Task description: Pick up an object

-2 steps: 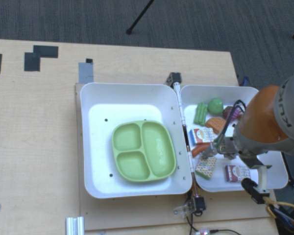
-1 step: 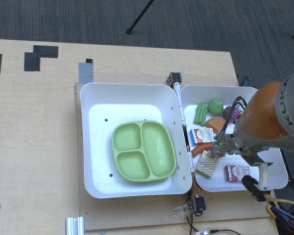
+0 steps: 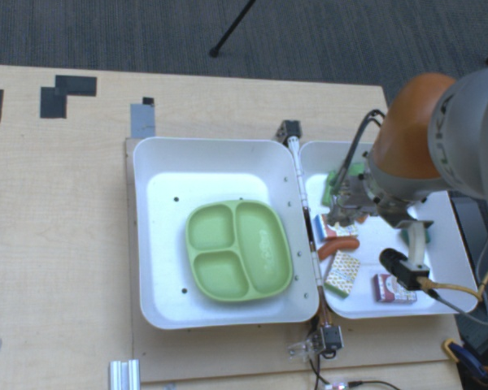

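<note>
In the right bin (image 3: 441, 299), my gripper (image 3: 342, 215) hangs low over the left part, just above a red-orange sausage-shaped toy (image 3: 339, 246). A small packet with a green and white pattern (image 3: 342, 275) lies in front of the sausage. A dark red box (image 3: 393, 289) rests near the bin's front. A green item (image 3: 347, 174) peeks out behind the gripper, partly hidden by the wrist. A blue and white item (image 3: 320, 228) lies against the bin's left wall. I see nothing lifted off the bin floor.
The left bin (image 3: 159, 218) holds a light green divided plate (image 3: 239, 250). The grey arm with its orange band (image 3: 415, 136) covers the back right of the right bin. A divider rail (image 3: 302, 210) runs between the bins.
</note>
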`<state>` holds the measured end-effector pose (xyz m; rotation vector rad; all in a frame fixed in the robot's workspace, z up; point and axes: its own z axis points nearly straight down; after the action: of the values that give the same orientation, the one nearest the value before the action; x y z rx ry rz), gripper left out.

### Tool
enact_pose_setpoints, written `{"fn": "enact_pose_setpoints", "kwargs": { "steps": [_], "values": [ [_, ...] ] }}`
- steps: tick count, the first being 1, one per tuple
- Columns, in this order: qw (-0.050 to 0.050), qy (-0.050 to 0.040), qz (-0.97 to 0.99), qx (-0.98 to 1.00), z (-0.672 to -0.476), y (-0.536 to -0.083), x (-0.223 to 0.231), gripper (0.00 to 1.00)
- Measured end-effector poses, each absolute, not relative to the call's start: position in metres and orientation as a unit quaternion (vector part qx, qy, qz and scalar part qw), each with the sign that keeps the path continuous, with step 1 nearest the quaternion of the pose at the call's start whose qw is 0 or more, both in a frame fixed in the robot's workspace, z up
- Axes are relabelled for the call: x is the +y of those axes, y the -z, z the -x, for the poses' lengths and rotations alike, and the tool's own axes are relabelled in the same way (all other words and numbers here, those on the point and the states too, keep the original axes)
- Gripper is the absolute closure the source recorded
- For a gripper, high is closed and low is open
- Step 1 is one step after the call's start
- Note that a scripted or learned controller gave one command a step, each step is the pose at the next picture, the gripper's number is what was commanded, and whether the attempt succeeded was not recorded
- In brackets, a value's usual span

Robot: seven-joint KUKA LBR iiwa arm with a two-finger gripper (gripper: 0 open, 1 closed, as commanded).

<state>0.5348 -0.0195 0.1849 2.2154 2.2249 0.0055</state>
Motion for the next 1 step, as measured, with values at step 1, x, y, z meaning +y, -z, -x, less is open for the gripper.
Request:
{"fn": "enact_pose_setpoints", "kwargs": {
  "steps": [1],
  "values": [
    [0.002,-0.0023,-0.704,0.710,-0.5354,-0.1951,-0.0194,1.00]
  ]
}}
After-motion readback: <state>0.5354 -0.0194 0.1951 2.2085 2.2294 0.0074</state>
